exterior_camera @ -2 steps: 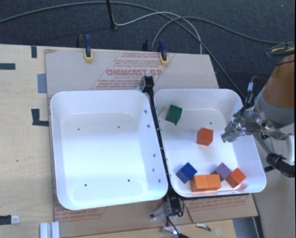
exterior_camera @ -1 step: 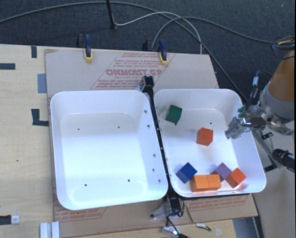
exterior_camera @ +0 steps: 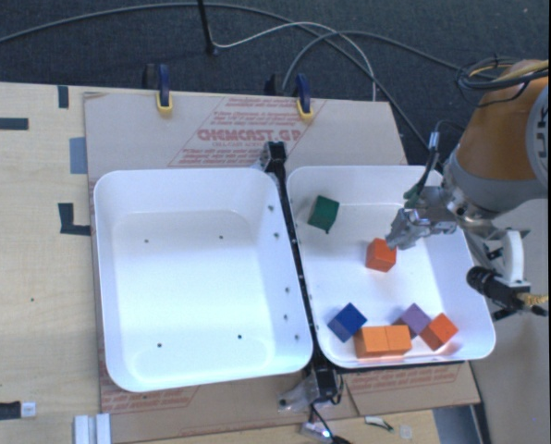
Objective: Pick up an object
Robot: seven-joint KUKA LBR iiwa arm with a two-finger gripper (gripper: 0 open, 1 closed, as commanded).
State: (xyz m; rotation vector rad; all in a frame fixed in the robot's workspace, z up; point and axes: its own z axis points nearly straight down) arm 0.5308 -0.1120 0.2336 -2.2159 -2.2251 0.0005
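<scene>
Matte orange cube (exterior_camera: pixel 380 255) just under the metal fingers (exterior_camera: pixel 403 236), grip unclear; smooth white bin (exterior_camera: pixel 460 276).

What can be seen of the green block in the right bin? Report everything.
The green block is a small, dark green cube-like piece with a matte look, possibly wood or foam. It rests on the floor of the right bin, in its upper left part near the divider, turned slightly askew. Nothing touches it; the gripper and the other blocks lie apart from it.
</scene>
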